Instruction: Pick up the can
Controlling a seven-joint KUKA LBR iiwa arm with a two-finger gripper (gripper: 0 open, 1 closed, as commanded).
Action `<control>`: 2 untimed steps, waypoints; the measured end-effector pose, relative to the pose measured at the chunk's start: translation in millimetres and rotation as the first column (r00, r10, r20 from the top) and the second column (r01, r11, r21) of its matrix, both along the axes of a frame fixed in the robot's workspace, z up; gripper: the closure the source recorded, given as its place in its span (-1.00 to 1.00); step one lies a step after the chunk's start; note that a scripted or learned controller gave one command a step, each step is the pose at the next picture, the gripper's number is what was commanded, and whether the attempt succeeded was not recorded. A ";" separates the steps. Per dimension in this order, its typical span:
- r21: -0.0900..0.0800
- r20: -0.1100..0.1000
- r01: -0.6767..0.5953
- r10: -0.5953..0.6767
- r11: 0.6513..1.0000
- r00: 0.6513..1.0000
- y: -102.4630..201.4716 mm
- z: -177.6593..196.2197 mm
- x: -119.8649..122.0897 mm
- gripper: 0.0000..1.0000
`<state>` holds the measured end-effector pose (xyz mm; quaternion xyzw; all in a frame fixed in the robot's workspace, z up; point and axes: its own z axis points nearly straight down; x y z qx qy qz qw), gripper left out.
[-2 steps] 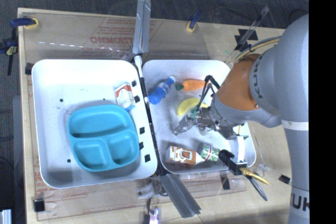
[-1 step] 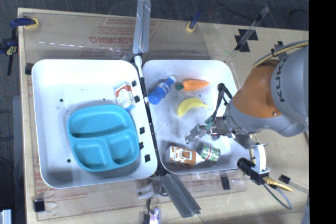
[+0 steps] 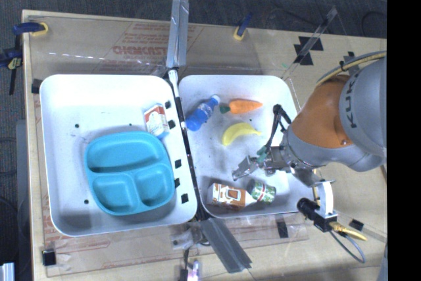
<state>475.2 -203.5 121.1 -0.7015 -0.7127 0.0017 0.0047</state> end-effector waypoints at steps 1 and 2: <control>0.000 0.000 0.000 0.000 1.000 1.000 0.0 0.0 0.0 -1.00; -0.001 0.002 -0.053 0.053 0.999 0.999 35.3 -32.3 0.5 -1.00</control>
